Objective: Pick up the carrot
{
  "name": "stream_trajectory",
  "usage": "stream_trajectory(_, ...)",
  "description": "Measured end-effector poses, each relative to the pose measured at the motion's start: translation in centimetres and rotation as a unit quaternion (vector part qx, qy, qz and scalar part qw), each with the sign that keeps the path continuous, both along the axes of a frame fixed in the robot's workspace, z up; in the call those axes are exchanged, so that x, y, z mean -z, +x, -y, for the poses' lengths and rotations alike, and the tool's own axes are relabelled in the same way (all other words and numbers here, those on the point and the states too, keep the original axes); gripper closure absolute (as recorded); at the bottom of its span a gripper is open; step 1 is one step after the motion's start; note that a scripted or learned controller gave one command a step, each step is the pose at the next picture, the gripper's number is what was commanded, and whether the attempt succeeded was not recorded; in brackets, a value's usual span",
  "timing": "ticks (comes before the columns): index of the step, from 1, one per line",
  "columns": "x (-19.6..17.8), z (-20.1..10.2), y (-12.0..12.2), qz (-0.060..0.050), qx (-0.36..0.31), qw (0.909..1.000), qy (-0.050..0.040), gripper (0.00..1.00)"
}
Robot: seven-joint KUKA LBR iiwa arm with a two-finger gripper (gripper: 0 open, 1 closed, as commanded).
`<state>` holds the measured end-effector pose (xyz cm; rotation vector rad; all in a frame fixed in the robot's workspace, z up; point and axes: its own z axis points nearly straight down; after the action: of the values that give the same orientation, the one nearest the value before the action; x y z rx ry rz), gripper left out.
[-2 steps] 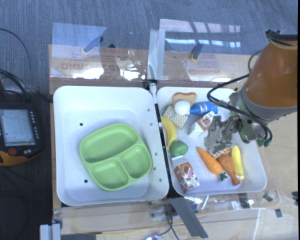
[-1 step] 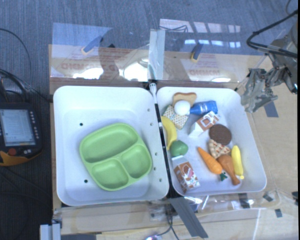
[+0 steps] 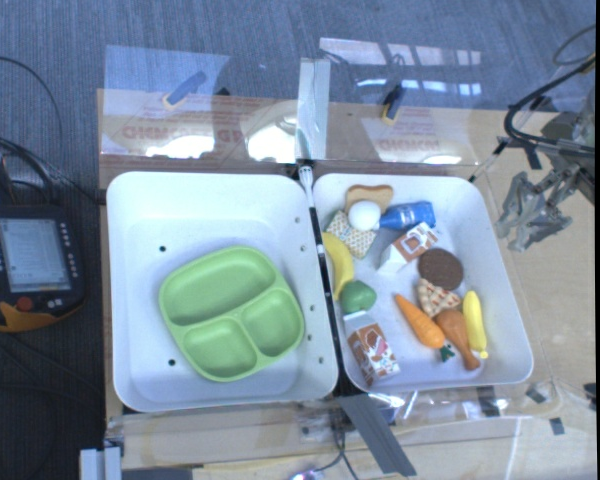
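Note:
The carrot (image 3: 420,321) is orange with a small green stem end. It lies at a slant in the front right part of the right bin (image 3: 500,268), between a green lime (image 3: 357,295) and a second orange piece (image 3: 458,336). My gripper (image 3: 533,211) hangs outside the right bin, past its far right rim, well away from the carrot and up to its right. Nothing shows in its grasp.
The right bin also holds a banana (image 3: 338,258), a blue bottle (image 3: 408,215), an egg (image 3: 364,215), a brown cookie (image 3: 440,266), a yellow corn piece (image 3: 475,323) and a small carton (image 3: 372,353). A green divided plate (image 3: 232,311) lies in the left bin (image 3: 140,218).

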<state>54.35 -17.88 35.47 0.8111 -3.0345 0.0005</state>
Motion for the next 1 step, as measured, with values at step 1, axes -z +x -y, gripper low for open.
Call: stream_trajectory(1, -3.11, 4.45, 1.65, 0.003, -0.108, 0.9941, -0.0005, 1.00)
